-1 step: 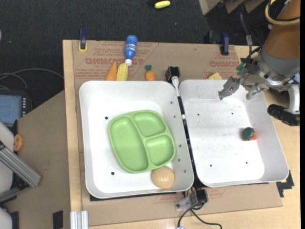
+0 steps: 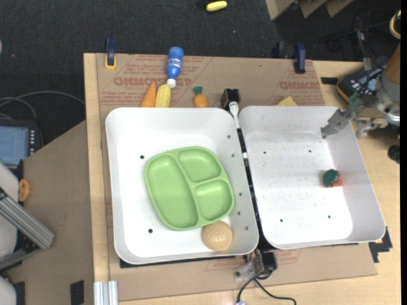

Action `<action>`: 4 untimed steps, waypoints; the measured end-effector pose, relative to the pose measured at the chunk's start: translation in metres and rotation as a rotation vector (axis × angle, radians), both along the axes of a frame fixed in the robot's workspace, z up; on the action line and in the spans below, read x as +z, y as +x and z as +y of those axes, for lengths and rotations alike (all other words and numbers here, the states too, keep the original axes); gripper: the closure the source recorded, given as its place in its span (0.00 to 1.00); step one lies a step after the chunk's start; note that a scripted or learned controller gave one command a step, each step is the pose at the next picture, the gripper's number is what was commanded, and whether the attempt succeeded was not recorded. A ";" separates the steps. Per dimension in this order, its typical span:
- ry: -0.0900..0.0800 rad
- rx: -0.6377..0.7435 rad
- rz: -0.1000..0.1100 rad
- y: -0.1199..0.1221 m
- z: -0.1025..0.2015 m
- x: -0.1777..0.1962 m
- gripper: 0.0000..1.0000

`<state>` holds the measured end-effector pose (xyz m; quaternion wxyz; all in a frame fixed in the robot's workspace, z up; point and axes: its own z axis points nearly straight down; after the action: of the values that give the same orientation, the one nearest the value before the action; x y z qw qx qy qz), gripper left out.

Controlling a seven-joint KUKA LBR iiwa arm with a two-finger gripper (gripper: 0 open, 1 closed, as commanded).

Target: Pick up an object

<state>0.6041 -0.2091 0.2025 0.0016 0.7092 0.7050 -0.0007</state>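
We read red printing on the brown cardboard sheet [image 2: 267,84] beneath the two bins. Above the left bin [image 2: 127,132] it appears to say "CHEMCARB", and the same word shows partly above the right bin [image 2: 356,230]. Smaller red lines run beside it, too small for us to make out.

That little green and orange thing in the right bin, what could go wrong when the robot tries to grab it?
1. The small green and orange object looks rounded, so it may roll away or slip out when touched.
2. It lies close to the right bin's right wall, which could crowd the end effector as it comes down.
3. The end effector is over the bin's far corner, apart from the object, so a slightly misjudged descent would probably miss it.
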 end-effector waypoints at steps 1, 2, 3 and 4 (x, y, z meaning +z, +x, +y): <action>0.008 0.009 0.001 -0.031 -0.010 -0.108 0.00; 0.008 0.004 0.009 -0.107 0.010 -0.119 0.00; 0.002 0.011 -0.003 -0.060 0.045 -0.118 0.00; 0.017 0.007 0.008 -0.040 -0.012 -0.118 0.00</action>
<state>0.5645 -0.2213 0.0847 -0.0071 0.7068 0.7073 0.0023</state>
